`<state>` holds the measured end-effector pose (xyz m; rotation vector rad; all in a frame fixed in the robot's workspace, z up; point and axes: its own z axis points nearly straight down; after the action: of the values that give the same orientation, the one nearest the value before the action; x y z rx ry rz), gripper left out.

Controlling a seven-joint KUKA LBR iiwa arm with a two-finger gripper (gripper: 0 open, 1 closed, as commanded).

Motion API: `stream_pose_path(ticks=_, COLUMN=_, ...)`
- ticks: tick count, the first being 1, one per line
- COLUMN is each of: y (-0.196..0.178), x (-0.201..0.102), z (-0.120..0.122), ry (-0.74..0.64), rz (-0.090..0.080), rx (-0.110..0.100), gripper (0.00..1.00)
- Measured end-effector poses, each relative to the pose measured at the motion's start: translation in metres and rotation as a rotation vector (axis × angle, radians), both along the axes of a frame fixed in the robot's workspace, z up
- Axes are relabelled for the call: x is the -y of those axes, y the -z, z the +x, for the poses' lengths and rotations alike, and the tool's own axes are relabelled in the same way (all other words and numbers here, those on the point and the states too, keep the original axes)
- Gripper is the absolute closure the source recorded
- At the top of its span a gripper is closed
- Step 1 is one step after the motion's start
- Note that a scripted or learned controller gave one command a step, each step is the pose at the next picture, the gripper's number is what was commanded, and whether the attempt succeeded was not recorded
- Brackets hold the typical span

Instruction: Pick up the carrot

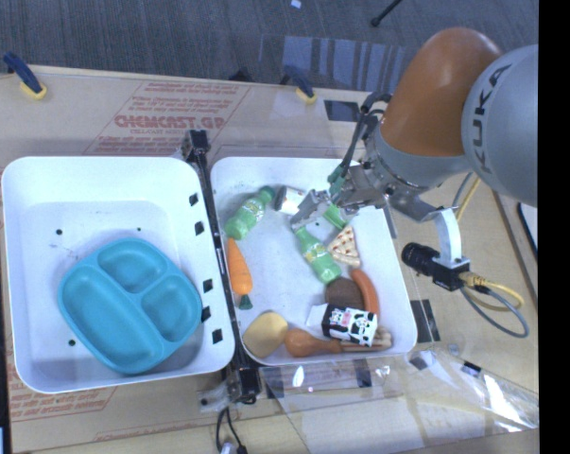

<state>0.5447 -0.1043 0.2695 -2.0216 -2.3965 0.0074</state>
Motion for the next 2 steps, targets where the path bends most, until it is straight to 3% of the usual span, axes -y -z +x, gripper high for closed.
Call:
stream_pose_path(ticks=1, y=0.056, x=-0.043, z=-0.041, ry=0.164, rz=-0.002, rx=-0.004, gripper=0.00)
stream_pose_path(ticks=2, y=0.079, x=-0.047, z=-0.017, ry=0.222, rz=-0.005, rx=0.002, gripper=0.00)
